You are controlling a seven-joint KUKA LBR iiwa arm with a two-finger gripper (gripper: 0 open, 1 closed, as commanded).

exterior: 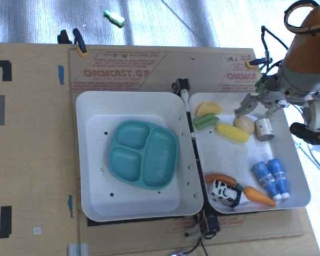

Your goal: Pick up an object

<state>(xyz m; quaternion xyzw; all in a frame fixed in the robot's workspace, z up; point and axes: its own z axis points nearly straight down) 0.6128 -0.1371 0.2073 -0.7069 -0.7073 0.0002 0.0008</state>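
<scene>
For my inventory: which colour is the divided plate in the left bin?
Teal, seen in the camera view: divided plastic plate.

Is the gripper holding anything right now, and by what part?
Nothing is held. The gripper hangs open above the right white bin, near the beige egg-shaped object, with nothing between its fingers.

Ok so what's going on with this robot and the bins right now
The arm's gripper hangs over the far end of the right bin, above the beige egg-like piece and a small can. Nothing shows between its fingers. The corn, carrot and blue bottles lie loose; a teal plate sits in the left bin.
</scene>
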